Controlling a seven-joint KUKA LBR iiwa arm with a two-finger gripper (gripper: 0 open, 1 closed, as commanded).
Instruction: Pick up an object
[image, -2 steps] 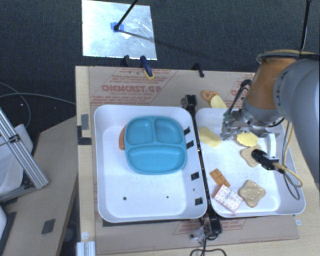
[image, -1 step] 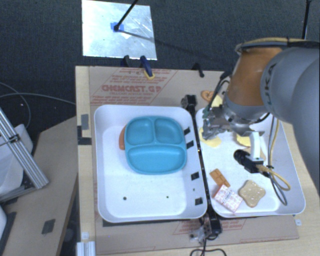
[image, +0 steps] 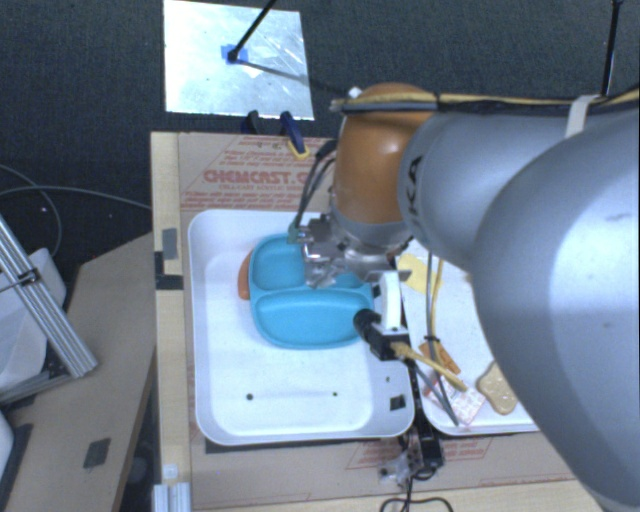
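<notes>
Blue dish (image: 300, 305): left bin's (image: 220, 400) far right corner; gripper (image: 322, 262) over rim, finger state indeterminate. Descend squarely astride rim.

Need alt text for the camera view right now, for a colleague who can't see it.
The grey arm reaches in from the right, its pincer low over a blue dish in the left bin. An orange thing peeks from behind the dish.
</notes>
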